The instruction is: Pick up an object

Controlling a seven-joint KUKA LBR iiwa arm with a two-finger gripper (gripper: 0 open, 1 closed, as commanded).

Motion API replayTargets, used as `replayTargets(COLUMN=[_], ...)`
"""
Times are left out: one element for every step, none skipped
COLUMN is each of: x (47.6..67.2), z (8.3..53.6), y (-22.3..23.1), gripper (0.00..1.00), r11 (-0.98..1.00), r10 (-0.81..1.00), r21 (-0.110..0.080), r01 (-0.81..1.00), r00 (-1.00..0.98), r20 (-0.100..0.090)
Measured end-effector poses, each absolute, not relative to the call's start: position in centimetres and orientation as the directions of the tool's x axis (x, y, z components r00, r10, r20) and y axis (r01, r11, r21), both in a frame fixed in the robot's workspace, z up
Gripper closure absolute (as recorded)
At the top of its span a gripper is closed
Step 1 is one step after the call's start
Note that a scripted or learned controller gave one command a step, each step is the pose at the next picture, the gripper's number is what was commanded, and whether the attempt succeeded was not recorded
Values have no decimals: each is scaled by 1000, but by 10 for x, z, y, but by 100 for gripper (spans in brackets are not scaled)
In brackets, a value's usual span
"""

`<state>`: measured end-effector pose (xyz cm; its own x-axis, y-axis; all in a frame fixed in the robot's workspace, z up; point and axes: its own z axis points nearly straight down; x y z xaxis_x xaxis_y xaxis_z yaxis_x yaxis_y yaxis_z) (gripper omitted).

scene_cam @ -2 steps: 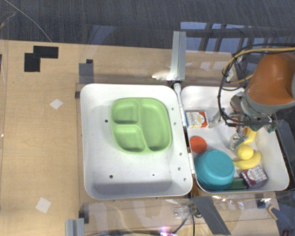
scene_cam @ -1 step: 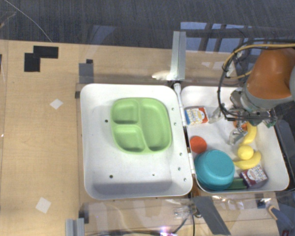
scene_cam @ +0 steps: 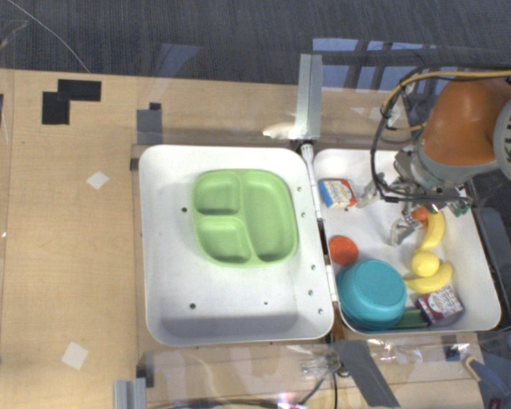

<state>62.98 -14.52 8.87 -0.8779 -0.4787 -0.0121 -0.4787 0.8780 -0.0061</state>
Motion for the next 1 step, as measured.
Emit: replayTargets(x=[665], z=[90], y=[-178], gripper=[0], r11=[842], r10=[-540], r21=[-9], r01=[-540], r00=[-841], r20=[-12])
